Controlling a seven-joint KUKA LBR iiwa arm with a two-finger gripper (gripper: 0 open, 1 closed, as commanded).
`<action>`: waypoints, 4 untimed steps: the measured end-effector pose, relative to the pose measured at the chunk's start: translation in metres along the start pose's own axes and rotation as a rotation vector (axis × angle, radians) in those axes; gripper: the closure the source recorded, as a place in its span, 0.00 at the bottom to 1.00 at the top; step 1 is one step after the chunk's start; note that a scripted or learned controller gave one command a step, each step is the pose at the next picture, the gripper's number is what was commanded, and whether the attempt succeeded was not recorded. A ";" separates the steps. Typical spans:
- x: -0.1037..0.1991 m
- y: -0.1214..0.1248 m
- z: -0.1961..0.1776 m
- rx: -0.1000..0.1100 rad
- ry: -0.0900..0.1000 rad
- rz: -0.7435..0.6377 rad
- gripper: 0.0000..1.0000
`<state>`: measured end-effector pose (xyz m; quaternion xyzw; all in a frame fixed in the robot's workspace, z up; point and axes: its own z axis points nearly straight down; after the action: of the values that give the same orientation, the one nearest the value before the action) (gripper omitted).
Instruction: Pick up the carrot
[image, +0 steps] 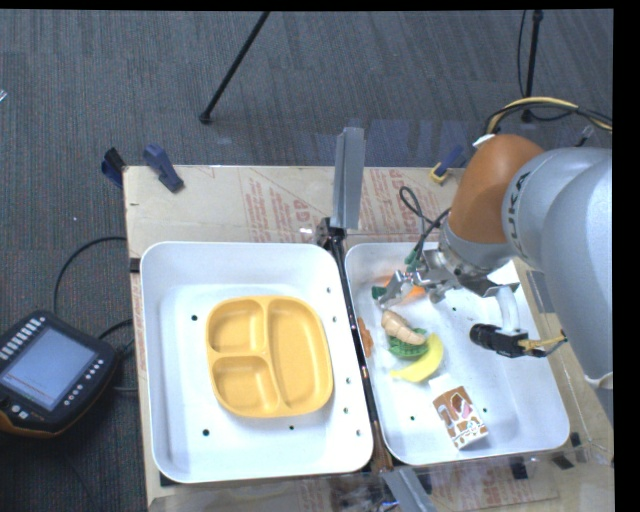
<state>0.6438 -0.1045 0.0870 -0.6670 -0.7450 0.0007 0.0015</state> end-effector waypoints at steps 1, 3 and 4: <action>-0.046 -0.002 -0.130 -0.015 -0.007 -0.080 0.00; -0.001 -0.001 0.002 0.003 0.001 -0.284 0.00; 0.018 0.002 0.000 0.000 0.001 -0.119 0.00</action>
<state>0.6438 -0.0865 0.0871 -0.6217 -0.7832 0.0003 0.0017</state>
